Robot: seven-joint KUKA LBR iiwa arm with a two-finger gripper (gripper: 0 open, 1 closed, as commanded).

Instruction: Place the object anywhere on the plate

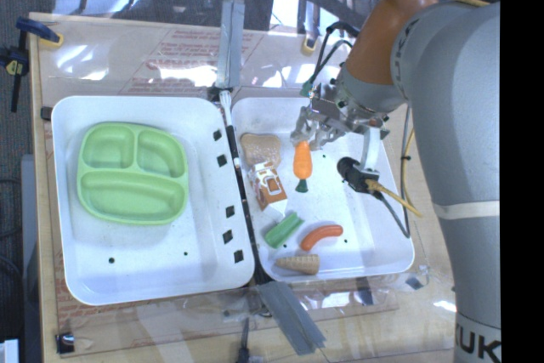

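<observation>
- Camera view: two white bins sit side by side; the left bin [76,268] holds a green plate [132,172] with three compartments, lying toward the bin's upper left with bare white floor below it and to its right.
- The right bin [387,255] holds the toys: a carrot [302,160] standing roughly upright in the picture, its green end pointing down, near the bin's middle top.
- The gripper [313,133] hangs just above the carrot's orange top, touching or nearly so; how far its fingers are spread cannot be made out, and the carrot is not seen between them.
- A slice of bread [261,149] lies left of the carrot, close to the divider between the bins.
- A small carton [269,185] lies just below the bread.
- A green pod [282,229], a sausage [320,235] and a cone [297,264] cluster near the right bin's lower edge.
- The right-hand floor of the right bin is crossed by a black fitting and yellow cable [387,195].
- The grey arm [450,98] covers the bin's right rim.
</observation>
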